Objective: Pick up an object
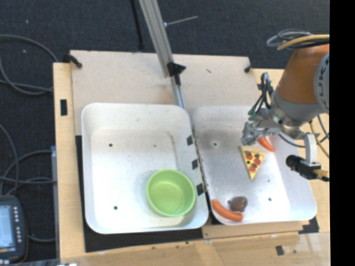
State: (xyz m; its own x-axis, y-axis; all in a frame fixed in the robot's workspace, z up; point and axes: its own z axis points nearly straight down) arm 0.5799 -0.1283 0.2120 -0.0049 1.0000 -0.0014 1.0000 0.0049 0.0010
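Observation:
My gripper [253,133] hangs over the upper middle of the right bin [222,126], its tips just above a toy pizza slice [253,162] that lies flat with its point toward the front. A small orange-red piece [267,143] pokes out right beside the gripper, partly hidden by it. Near the bin's front edge lie an orange sausage [227,210] and a brown lump [238,203], touching each other. A green bowl [170,192] sits upright in the front right corner of the left bin [111,132].
A slanted aluminium post [161,37] rises from the bench behind the two bins. Cables lie on the dark floor at the left, with a small handheld unit [10,226] at the bottom left.

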